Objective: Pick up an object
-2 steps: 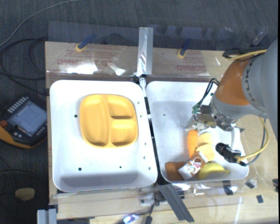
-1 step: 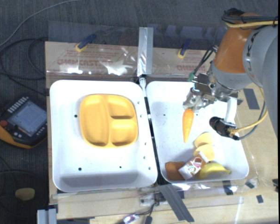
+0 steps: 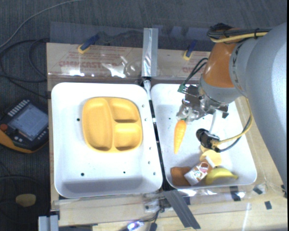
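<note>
An orange carrot [image 3: 179, 135] lies lengthwise in the right bin [image 3: 245, 150], near its left wall, thick end pointing up the view. My gripper [image 3: 188, 113] is directly over that thick end, touching or nearly touching it. The wrist and its cables hide the contact, so I cannot tell whether the carrot is held. At the bin's front lie a banana [image 3: 223, 176], a small red-and-white carton [image 3: 199, 172], a brown object [image 3: 179, 174] and a yellow piece [image 3: 211, 157].
The left bin [image 3: 67, 167] holds a yellow divided plate [image 3: 111, 123]. A metal strip [image 3: 150, 52] marks the divide between the bins. The grey arm [image 3: 265, 81] covers the right bin's far right side. An orange handheld controller [image 3: 18, 125] lies on the floor at left.
</note>
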`<state>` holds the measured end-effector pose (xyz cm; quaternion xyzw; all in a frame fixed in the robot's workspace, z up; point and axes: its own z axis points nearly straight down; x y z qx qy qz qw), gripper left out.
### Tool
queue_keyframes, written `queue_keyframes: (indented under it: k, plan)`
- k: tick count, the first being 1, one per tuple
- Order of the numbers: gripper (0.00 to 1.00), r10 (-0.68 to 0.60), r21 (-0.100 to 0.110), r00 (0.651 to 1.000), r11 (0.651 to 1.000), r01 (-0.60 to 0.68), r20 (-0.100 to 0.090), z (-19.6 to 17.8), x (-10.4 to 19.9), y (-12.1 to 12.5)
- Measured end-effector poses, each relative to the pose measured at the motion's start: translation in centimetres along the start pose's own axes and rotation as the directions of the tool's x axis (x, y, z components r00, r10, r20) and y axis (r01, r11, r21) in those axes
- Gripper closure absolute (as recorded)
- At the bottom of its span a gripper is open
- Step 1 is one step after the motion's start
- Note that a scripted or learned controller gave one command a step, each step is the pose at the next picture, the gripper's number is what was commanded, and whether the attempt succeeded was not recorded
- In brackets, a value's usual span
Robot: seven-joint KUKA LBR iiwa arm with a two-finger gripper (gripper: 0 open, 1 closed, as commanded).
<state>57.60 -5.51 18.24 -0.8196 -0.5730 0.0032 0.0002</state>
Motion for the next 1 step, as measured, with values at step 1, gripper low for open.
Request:
queue_keyframes:
  k: [1]
  plan:
    - [1.00, 0.017, 0.000, 1.000, 1.000, -0.017, 0.000, -0.02, -0.13, -3.26]
